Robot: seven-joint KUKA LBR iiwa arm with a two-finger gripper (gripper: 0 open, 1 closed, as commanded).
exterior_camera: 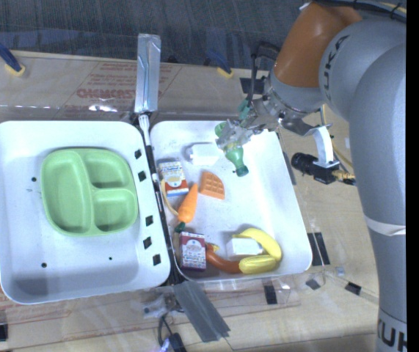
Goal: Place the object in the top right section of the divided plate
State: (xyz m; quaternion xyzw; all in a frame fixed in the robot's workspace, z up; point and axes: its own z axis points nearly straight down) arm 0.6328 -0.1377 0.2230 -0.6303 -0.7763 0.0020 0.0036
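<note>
Camera view: arm (356, 72) reaches in over the right bin (286, 196), gripper (232, 139) low near that bin's far rim. A small green item (238, 165) hangs right at the fingertips, tilted, just above the bin floor. Looks pinched there, but it's too small and blurred to be sure, so can't tell if the jaws are clamped on it or just beside it. My guess: that's the object for this try, and we're at the pick/lift step, nothing carried over yet.

The plate (89, 191) is pale green, lying in the left bin (18, 270), well apart from the gripper w/ the divider wall (154, 196) between. The target section (108, 169) is the plate's far compartment on the side nearest the gripper.

Next move, as I judge it: lift clear of the right bin, cross over the divider wall, come down over that compartment, let go. Needs enough height to clear the wall.

Other stuff, all relative to the green item: white piece (202, 152) just beside it, toward the plate; orange wedge (210, 185) and carrot (187, 202) nearer the camera; small carton (171, 173) by the wall; banana (257, 251), red box (192, 252) and a reddish sausage-like thing (222, 261) at the near end. None sit in the carry path, I think; the wall is the only real obstacle.
</note>
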